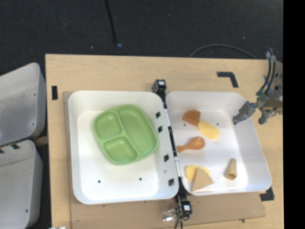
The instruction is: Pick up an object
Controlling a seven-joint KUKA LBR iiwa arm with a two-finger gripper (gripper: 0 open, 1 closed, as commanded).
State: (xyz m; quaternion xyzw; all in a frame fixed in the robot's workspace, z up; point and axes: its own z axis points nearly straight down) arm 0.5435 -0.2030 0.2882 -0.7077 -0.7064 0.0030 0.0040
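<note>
The right bin [248, 149] holds several toy foods: a brown piece [192, 117], a yellow oval [208, 130], a brown drumstick [192, 145], a yellow wedge [190, 172] beside a tan triangle [203, 180], and a small cone [231, 169]. My gripper [253, 115] hangs over the bin's upper right corner, at the view's right edge. It is open, its fingers spread with nothing between them. It is well to the right of the yellow oval and touches no object.
A green divided plate [125, 134] lies in the left bin [81, 175]. A black-clipped divider [167, 137] runs between the two bins. A cable [219, 47] curves over the bench behind the right bin. White chairs [19, 109] stand at the left.
</note>
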